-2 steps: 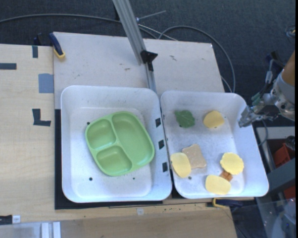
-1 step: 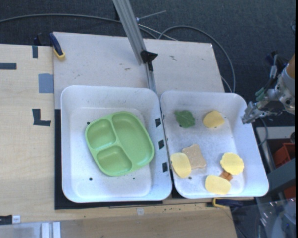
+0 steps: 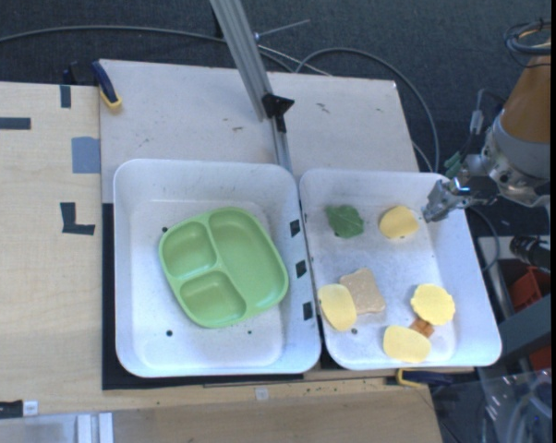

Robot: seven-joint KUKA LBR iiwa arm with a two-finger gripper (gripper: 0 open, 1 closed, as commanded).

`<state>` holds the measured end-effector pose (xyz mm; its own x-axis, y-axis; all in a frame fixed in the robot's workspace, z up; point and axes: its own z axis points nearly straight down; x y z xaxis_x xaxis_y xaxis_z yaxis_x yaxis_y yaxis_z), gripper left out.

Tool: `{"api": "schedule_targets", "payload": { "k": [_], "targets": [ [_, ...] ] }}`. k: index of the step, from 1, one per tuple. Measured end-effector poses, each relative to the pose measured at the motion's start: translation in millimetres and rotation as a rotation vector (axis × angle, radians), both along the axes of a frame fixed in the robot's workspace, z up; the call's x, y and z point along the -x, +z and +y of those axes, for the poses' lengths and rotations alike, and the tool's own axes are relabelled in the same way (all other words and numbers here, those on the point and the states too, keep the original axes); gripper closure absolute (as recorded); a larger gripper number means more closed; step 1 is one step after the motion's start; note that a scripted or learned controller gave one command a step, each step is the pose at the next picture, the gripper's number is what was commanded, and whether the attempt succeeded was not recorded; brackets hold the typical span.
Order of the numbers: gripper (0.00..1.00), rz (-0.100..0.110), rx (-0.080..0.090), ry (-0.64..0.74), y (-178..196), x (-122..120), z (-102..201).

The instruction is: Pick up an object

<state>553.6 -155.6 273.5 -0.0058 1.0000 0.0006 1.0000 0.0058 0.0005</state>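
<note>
1. The yellow piece [image 3: 399, 221] lies in the upper part of the right bin [image 3: 472, 247], just left of my gripper [image 3: 438, 205].
2. My gripper hangs at the bin's upper right rim, right of the frame's centre; I cannot tell if it is apart or together.
3. Beside the yellow piece, on its left, is a green leaf [image 3: 345, 221].
4. Lower down lie a bread slice [image 3: 362, 291] and three more yellow pieces.
5. The left bin [image 3: 130, 247] holds a green tray [image 3: 223, 266].
</note>
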Motion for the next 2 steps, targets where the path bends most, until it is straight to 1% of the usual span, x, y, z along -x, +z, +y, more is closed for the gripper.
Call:
{"api": "schedule_targets", "payload": {
  "k": [1,2],
  "targets": [
    [1.0,0.002,-0.001,0.002,-5,-16,62],
    [1.0,0.002,0.0,0.002,-15,-23,123]
  ]
}}
